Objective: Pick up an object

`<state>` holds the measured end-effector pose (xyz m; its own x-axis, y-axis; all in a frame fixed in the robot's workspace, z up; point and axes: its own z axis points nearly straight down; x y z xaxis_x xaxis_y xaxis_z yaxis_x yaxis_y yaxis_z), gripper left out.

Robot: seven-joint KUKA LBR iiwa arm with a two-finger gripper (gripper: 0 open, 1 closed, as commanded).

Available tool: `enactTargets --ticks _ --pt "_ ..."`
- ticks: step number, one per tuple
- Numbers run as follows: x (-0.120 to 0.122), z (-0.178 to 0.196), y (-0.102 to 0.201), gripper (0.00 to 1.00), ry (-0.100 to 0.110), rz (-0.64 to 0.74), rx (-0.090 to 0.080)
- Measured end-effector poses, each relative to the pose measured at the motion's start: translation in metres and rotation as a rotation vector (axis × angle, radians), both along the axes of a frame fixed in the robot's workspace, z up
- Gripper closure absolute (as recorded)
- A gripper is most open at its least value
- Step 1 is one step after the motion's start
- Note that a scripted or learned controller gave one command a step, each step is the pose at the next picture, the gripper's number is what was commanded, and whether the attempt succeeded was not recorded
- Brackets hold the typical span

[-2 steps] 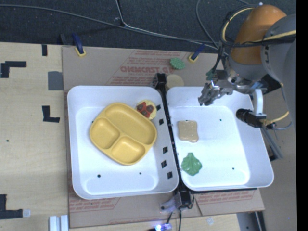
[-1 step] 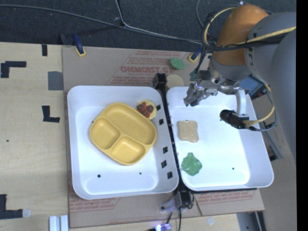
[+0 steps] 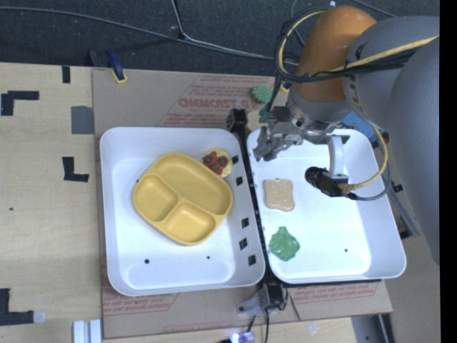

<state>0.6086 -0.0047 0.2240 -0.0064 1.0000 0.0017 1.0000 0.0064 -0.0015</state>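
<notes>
A tan slice of toast (image 3: 278, 194) lies in the right bin (image 3: 357, 249), near its left wall. A green leafy piece (image 3: 284, 243) sits below it, closer to the front. My gripper (image 3: 268, 148) hovers over the bin's back left corner, just above the toast and apart from it. Nothing shows between its fingers. A yellow divided tray (image 3: 183, 198) rests tilted in the left bin (image 3: 128, 263), with a small red and dark food piece (image 3: 216, 161) at the tray's upper right corner.
A black divider with clips (image 3: 245, 199) runs between the two bins. Another green item (image 3: 261, 93) lies on the cardboard behind the bins. Cables (image 3: 364, 184) and a black fitting hang from the arm over the right bin's middle.
</notes>
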Motion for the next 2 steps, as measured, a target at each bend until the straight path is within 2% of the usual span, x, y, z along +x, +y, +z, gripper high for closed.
enactTargets --ticks 1,2 --pt "-0.018 -0.006 0.042 1.00 0.002 -0.003 -0.002" --pt "-0.024 -0.012 0.096 1.00 0.001 -0.001 -0.002"
